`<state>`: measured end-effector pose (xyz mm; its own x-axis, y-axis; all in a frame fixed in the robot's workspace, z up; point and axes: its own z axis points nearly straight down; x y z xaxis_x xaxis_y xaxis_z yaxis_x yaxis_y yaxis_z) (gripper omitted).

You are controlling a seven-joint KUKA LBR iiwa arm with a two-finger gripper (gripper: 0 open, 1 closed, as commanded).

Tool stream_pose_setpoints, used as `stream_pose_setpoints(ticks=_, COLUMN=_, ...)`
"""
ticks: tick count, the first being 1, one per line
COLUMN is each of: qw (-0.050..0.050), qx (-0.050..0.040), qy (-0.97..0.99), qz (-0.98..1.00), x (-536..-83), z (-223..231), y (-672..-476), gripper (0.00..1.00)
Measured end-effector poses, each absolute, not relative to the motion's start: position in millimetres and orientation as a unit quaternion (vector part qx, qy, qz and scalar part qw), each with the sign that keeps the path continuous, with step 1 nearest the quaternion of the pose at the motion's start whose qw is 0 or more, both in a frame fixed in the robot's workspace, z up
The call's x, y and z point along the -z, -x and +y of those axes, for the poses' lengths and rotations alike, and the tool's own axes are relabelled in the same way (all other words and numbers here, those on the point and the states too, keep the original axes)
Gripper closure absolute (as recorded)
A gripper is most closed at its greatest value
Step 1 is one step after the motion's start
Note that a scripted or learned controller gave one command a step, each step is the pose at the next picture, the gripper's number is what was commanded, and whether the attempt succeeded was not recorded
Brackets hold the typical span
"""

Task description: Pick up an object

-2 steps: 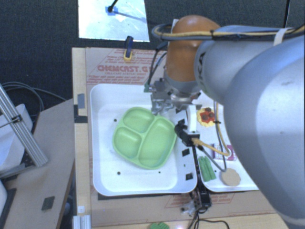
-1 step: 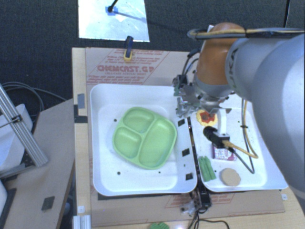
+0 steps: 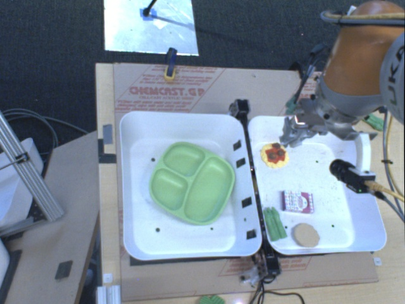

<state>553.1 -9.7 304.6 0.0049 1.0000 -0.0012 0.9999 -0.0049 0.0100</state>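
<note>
The arm comes in from the right, its grey body and orange band filling the upper right corner, and the gripper [image 3: 292, 133] hangs over the rear part of the right bin [image 3: 370, 233]. Its metal fingers [image 3: 288, 135] point down toward the left, just beside and above a small round yellow toy pizza [image 3: 275, 155] with red topping; nothing shows between them, and at this slant I cannot tell whether they are parted or closed, nor whether they touch the pizza.

The pizza lies on the bin floor near the bin's left wall. Further forward in the same bin sit a small pink and white packet [image 3: 297, 201], a green ridged piece [image 3: 274, 223] lying lengthwise along the left wall, and a flat round tan disc [image 3: 307, 235], perhaps a toy cookie, near the front. A black cylindrical fitting [image 3: 348, 173] with a cable reaches in over the right side of this bin.

The left bin [image 3: 136, 189] holds a light green divided plate [image 3: 192, 182] with three compartments, resting flat near the middle. Both bins stand side by side, touching along a black clipped seam, on a brown board on the counter [image 3: 190, 84]
</note>
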Motion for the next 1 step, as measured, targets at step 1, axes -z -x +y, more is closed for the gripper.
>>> stream_pose_setpoints(ticks=1, qw=0.005, qx=-0.0032, qy=-0.708, qz=0.706, x=-391.1, z=-59.3, y=-532.4, gripper=1.00)
